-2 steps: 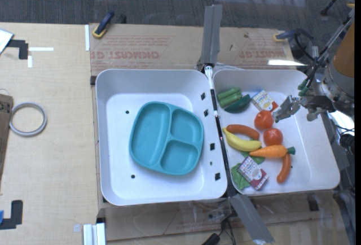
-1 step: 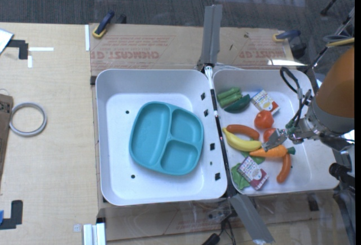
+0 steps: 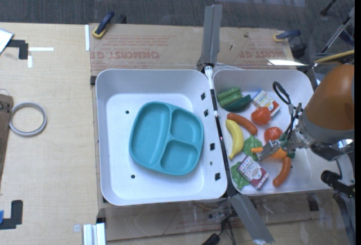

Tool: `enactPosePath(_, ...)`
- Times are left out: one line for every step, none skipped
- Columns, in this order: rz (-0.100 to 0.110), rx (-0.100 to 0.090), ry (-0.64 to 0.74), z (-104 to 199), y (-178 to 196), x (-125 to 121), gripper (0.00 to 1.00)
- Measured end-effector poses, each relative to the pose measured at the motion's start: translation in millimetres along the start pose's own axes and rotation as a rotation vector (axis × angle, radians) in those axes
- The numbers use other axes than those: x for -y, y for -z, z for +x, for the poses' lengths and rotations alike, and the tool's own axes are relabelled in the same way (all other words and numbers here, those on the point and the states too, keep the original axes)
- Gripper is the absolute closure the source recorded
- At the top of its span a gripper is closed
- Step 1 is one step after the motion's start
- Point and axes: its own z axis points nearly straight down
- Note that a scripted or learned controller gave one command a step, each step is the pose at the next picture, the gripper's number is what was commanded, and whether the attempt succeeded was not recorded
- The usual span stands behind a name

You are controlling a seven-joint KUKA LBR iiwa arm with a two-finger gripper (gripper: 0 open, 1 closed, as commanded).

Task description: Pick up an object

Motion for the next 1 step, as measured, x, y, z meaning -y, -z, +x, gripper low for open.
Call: enactPosePath(0.0, 0.0, -0.004, -0.4, 9.0, -0.3, 1.0)
